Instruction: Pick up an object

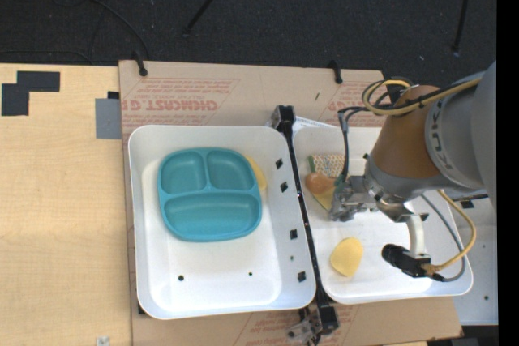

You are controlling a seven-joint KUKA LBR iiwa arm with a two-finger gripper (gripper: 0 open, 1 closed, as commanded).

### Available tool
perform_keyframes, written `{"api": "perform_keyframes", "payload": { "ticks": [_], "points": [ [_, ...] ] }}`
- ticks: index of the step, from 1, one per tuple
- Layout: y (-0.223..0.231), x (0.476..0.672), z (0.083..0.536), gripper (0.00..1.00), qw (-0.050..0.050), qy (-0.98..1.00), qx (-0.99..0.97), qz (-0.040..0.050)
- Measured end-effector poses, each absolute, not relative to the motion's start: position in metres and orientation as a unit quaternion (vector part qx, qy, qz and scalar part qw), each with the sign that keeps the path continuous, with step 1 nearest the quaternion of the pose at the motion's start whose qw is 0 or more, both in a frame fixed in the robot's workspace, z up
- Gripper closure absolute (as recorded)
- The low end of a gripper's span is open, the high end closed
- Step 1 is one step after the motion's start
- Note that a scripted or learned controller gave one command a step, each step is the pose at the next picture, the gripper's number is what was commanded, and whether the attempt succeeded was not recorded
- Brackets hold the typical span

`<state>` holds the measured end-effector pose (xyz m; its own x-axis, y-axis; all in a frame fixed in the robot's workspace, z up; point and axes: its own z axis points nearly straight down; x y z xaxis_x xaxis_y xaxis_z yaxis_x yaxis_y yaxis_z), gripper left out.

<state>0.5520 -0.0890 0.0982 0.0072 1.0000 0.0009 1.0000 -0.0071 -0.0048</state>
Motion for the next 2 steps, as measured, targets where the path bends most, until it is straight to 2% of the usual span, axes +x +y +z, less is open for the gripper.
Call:
{"api": "perform_keyframes", "payload": {
  "ticks": [2],
  "points": [
    [-0.086, 0.563, 0.206, 1.00, 0.000, -0.707, -0.707, -0.0004]
  ]
}}
